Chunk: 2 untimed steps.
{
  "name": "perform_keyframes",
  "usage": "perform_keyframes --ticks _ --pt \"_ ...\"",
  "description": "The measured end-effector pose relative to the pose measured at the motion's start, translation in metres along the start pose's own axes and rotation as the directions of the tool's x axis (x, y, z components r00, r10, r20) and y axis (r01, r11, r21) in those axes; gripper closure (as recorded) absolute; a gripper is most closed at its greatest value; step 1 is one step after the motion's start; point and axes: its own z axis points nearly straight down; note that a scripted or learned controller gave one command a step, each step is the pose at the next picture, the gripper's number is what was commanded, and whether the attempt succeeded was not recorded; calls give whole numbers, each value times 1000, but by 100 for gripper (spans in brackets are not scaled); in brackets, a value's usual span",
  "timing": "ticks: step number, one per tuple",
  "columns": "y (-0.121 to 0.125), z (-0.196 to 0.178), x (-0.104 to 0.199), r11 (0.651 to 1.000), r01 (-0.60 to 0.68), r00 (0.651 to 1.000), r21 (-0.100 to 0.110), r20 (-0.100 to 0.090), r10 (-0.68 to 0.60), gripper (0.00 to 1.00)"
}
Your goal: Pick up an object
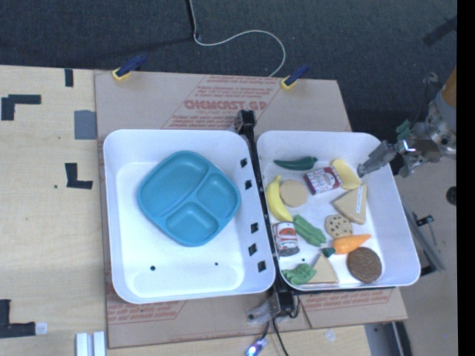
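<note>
above, the gripper (373, 163) hangs over the right bin's (404, 232) upper right rim near a yellow lemon (345, 173), jaws' state indiscernible; a blue divided plate (189, 197) lies in the left bin (122, 199).

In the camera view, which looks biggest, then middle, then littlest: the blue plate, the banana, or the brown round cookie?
Largest to smallest as they look in the camera view:
1. blue plate, by far the biggest
2. banana, long and thin
3. brown round cookie
The banana and cookie are close: the banana is longer, the cookie wider.
</note>
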Motion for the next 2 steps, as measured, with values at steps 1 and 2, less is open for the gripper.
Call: perform_keyframes --ticks 1,2 --pt "-34 -8 23 1000 1 1000 1 -2 -1 0" --pt "-33 -17 23 1000 2 1000 1 -1 -2 100"
